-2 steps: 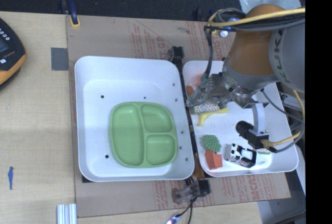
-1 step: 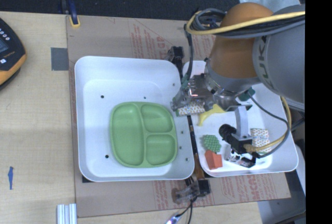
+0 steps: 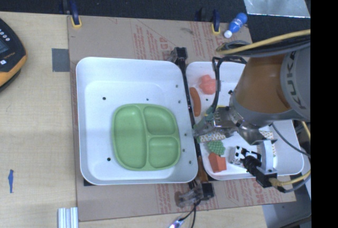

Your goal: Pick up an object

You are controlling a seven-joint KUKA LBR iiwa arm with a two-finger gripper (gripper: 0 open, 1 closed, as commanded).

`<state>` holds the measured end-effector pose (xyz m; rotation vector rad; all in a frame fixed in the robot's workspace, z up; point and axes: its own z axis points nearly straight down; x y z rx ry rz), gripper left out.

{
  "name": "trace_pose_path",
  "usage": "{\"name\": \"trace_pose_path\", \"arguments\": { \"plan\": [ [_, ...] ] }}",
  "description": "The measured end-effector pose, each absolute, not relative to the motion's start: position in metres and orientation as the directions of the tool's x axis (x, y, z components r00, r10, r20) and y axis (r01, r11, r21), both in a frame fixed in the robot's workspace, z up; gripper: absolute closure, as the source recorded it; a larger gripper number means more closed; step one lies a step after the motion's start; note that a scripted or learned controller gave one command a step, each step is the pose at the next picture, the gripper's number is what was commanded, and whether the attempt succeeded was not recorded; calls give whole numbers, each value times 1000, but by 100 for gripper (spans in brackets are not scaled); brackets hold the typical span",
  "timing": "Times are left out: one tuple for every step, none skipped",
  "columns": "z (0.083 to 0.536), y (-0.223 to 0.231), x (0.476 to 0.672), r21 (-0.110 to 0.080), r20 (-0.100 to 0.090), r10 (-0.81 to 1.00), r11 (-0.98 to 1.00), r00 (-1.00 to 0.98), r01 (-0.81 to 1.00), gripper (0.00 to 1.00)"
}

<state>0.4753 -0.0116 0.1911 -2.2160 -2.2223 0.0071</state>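
Camera view, read from its near edge outward, with the green plate (image 3: 145, 137) as our anchor. That plate sits in the left bin (image 3: 90, 116). To the view's right of the plate's near corner, across the bin walls, we find a red-orange block (image 3: 217, 162) lying in the right bin (image 3: 296, 163). Just beyond the block, level with the plate's near right compartment, lies a green patterned piece (image 3: 215, 146). Next out, level with the plate's middle and close to the wall between the bins, is the gripper (image 3: 208, 130), low over the green piece. We cannot tell whether the claw is apart or together, and we see nothing clamped in it. Level with the plate's far edge, an orange oblong (image 3: 195, 101) lies along the wall, and a pink round thing (image 3: 207, 84) sits just beyond it. By our judgement the pick is not yet made: every candidate rests in the right bin, so closing on one and lifting it remains. The green piece looks the likeliest target.
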Motion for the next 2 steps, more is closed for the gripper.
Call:
{"name": "trace_pose_path", "arguments": {
  "plan": [
    [192,-58,515,-3,-1,1000,2,-2,1000,100],
    [203,5,530,-4,-1,1000,6,-6,1000,100]
  ]
}}
